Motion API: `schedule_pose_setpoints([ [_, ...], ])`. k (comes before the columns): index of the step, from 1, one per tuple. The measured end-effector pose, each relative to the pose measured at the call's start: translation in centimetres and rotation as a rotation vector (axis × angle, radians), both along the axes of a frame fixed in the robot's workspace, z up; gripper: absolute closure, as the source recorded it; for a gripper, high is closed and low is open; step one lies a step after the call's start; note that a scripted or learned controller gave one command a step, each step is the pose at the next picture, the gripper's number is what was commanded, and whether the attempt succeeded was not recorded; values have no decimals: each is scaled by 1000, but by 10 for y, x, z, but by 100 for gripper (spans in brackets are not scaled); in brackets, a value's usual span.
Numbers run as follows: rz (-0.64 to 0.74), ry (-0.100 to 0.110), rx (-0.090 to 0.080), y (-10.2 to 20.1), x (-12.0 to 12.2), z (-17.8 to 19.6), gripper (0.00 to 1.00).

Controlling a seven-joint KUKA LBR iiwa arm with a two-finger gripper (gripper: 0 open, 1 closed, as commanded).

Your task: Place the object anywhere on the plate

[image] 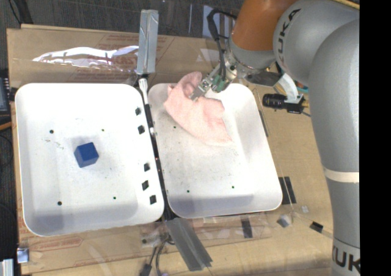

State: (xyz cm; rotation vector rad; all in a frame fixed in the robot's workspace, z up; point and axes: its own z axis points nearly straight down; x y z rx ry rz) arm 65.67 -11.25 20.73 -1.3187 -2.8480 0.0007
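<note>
The pink cloth (198,116) lies crumpled in the right bin (256,165), my pincer (204,90) seemingly closed on its upper fold, so I judge I'm grasping and must next lift it toward a plate I can't make out.

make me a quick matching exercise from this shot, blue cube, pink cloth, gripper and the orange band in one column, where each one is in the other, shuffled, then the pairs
Things:
1. blue cube
2. pink cloth
3. gripper
4. orange band

Places:
A. at the top edge of the cloth, over the far part of the right bin
B. on the floor of the left bin, alone
C. on the arm above the wrist, at the top of the view
D. bunched in the far part of the right bin

Pairs: 1-B, 2-D, 3-A, 4-C
</note>
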Motion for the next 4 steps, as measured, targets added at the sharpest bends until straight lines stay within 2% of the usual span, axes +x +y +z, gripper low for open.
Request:
schedule_pose_setpoints([
  [1,4,-4,-1,0,1,25,100],
  [3,815,1,2,105,-10,30,100],
  [4,874,-1,1,150,-21,20,100],
])
